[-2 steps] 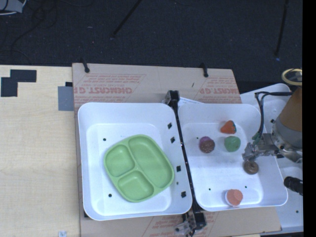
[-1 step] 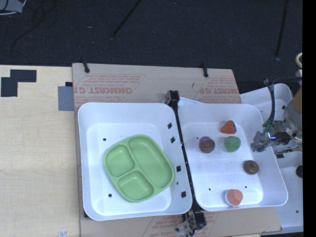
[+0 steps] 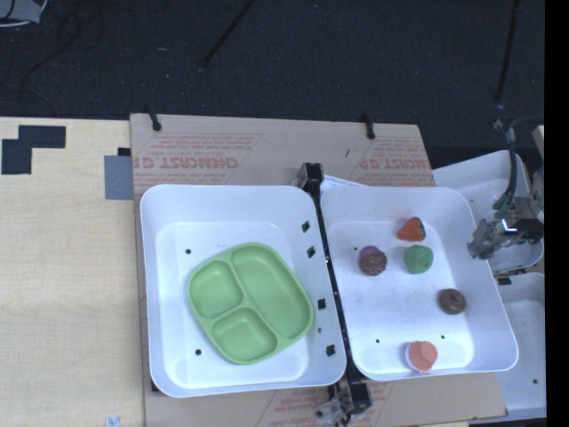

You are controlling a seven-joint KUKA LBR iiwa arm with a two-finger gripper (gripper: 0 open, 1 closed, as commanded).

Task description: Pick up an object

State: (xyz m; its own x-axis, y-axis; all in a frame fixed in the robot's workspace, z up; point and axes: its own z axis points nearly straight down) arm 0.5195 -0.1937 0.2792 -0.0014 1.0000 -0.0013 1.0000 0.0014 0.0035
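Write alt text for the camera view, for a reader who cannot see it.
Two shallow white bins sit side by side: the left bin holds a green divided plate, the right bin five small items, namely an orange piece, a maroon ball, a green ball, a brown ring and a pink disc. The pincer is at the right bin's right rim.

Two white bins sit side by side: the left bin (image 3: 169,212) and the right bin (image 3: 484,327). One green divided plate (image 3: 249,302) lies in the left bin. Five small toy foods lie in the right: an orange piece (image 3: 411,229), a purple ball (image 3: 372,261), a green ball (image 3: 419,259), a brown ring (image 3: 452,302) and a pink disc (image 3: 421,356).
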